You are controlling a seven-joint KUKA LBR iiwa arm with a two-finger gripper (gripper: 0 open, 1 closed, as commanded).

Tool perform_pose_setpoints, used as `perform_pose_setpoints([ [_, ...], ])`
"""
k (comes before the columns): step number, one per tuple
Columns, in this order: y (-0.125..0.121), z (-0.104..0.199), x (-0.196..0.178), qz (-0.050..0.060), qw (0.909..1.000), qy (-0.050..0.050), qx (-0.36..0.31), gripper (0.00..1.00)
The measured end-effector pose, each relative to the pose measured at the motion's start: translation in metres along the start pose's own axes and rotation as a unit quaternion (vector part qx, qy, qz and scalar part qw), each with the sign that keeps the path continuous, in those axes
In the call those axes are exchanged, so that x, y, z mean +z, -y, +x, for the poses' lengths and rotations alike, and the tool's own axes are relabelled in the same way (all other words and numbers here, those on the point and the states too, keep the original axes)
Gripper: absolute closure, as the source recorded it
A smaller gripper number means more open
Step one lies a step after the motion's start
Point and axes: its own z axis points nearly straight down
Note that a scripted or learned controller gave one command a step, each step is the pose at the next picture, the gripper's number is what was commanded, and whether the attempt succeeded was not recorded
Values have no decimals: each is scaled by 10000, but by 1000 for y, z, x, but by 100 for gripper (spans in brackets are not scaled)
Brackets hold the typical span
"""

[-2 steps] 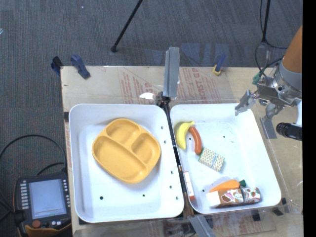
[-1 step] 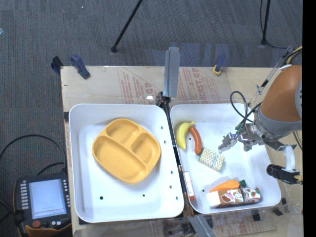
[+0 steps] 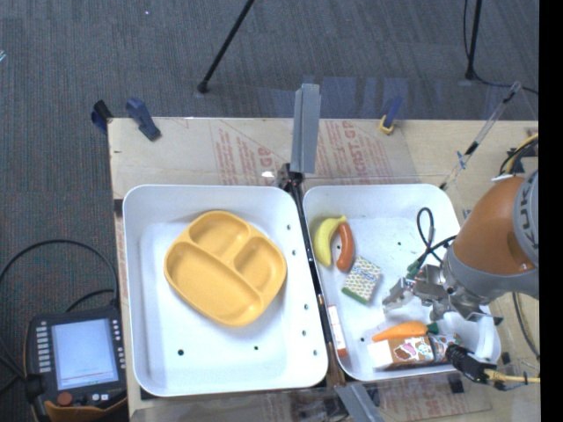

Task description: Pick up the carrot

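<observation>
From the overhead camera, two white bins are sitting side by side on the bench: the left bin (image 3: 141, 236) is holding a yellow divided plate (image 3: 225, 266) near its middle, and the right bin (image 3: 387, 200) is holding the small items. The carrot (image 3: 399, 331) is lying on its side toward the 5 o'clock corner of the right bin, touching the top edge of a small printed box (image 3: 406, 351) that is lying just at its 6 o'clock. At the bin's 10 o'clock a banana (image 3: 326, 237) and a red sausage (image 3: 346, 246) are lying pressed together, with a patterned block (image 3: 361, 280) just at their 5 o'clock. The arm is reaching in from 3 o'clock, its orange band (image 3: 497, 227) hanging over the bin's right rim, and the gripper (image 3: 413, 290) is hovering just at the carrot's 12 o'clock — apart from it, nothing between the fingers. How wide the jaws are standing I cannot tell, since the metal parts are blurring together.
</observation>
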Motion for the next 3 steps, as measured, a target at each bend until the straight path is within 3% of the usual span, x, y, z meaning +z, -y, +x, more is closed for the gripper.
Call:
perform_pose_setpoints([
  [1,23,5,-1,-12,9918,1,-1275,0],
  [2,22,3,-10,-21,9923,-6,-1239,100],
  [3,22,3,-10,-9,9923,-7,-1239,0],
])
